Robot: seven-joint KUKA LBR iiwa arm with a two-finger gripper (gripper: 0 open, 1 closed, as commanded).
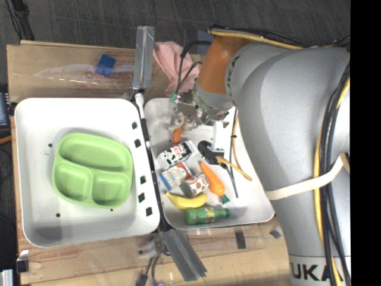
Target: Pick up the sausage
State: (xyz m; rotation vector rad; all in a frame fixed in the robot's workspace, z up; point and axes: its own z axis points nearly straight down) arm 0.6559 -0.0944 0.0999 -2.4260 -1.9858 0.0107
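The sausage (177,135) is a small orange-brown piece near the back left of the right bin (256,210), standing or tilted just behind a cow-patterned carton (175,154). My gripper (178,121) hangs directly over the sausage's upper end, very close to it or touching it. The grey arm with its orange band (215,64) reaches in from the right and covers the right side of the bin. Whether the sausage is held cannot be made out.
Also in the right bin are a small juice box (176,174), a strawberry carton (196,185), a carrot (213,179), a banana (186,200) and a green bottle (206,215). The left bin (30,130) holds a green divided plate (92,168). A pink cloth (169,57) lies behind the bins.
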